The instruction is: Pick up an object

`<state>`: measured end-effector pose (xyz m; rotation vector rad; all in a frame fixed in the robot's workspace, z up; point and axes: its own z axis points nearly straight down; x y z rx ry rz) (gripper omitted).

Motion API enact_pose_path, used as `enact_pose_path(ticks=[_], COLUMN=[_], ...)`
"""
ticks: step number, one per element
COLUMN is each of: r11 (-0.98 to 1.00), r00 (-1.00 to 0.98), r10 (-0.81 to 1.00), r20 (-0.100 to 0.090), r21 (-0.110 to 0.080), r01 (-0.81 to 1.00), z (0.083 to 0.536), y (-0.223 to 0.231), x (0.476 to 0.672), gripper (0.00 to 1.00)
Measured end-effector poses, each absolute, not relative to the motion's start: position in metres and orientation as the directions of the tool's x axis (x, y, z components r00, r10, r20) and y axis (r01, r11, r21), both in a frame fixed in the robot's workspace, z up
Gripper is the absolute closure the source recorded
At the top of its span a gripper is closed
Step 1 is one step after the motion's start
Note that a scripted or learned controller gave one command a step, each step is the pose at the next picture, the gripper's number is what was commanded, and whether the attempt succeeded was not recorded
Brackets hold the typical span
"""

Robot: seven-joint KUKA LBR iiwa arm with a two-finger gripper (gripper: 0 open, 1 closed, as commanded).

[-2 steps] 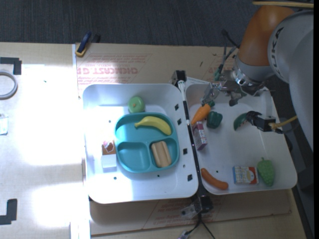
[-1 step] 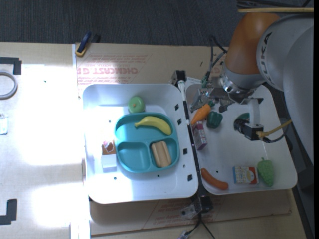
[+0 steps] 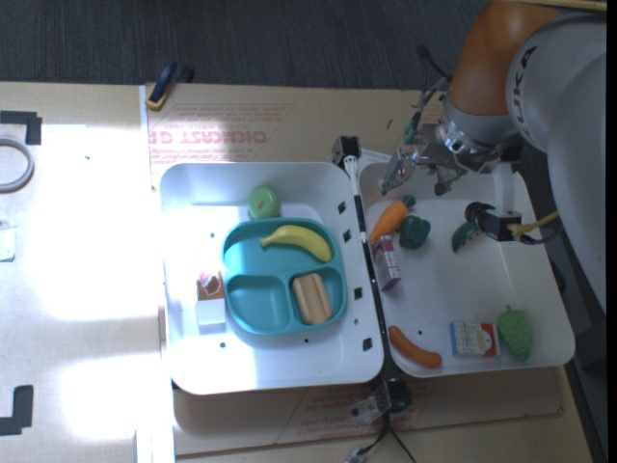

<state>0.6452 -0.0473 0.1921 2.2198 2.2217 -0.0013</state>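
Observation:
My gripper (image 3: 415, 177) hangs over the far left corner of the right bin (image 3: 540, 287), its fingers spread apart with nothing between them. Just below it lies an orange carrot (image 3: 388, 218), with a dark green pepper (image 3: 415, 231) beside the carrot. A purple packet (image 3: 388, 263) lies along the bin's left wall. Another dark green piece (image 3: 467, 238) sits to the right. Near the front are an orange sausage (image 3: 415, 347), a small carton (image 3: 472, 339) and a bumpy light green fruit (image 3: 516, 333).
The left bin (image 3: 183, 258) holds a teal divided tray (image 3: 241, 297) carrying a banana (image 3: 298, 241) and a bun (image 3: 310, 297). A green apple (image 3: 263, 202) and a small cake on a white block (image 3: 209, 297) lie beside the tray. The arm covers the right bin's far right corner.

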Motion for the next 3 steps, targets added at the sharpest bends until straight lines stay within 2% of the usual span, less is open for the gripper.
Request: enact_pose_path(ticks=[3], r11=[0.002], r00=[-0.002], r10=[1.0], r20=[-0.001], r21=[0.0], r01=[1.0], z=[0.1922], y=[-0.0471], x=[0.6452], gripper=[0.0])
